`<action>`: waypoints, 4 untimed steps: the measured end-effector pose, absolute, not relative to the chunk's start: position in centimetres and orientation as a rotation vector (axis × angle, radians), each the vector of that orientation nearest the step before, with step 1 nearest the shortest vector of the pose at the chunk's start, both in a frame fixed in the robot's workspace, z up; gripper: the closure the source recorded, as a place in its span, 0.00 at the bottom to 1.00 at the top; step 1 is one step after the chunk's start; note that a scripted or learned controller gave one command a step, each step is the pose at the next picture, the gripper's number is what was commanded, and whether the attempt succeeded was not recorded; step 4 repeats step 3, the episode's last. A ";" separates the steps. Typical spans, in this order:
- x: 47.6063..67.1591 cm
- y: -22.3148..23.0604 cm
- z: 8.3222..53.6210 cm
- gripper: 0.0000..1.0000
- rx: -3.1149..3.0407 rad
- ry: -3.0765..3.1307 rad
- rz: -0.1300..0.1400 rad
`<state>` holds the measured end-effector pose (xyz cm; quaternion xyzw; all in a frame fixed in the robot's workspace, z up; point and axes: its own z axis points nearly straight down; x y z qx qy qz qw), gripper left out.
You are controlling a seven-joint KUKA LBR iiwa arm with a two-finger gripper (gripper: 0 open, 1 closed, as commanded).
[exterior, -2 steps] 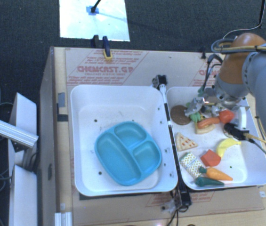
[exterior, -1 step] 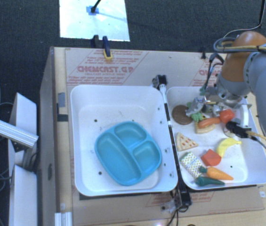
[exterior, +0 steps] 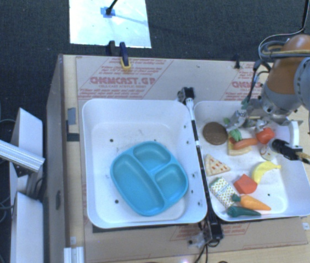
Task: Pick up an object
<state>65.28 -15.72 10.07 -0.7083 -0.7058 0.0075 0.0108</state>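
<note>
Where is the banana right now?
The banana lies in the right bin, near its right side, just above the orange block and below the tomato.

The divided plate (exterior: 150, 177) lies in the left bin (exterior: 97, 147); toy foods (banana (exterior: 265, 170) among them) crowd the right bin (exterior: 300, 193).
</note>
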 end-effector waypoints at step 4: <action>57.7 -7.3 18.5 1.00 -2.220 -2.226 -0.004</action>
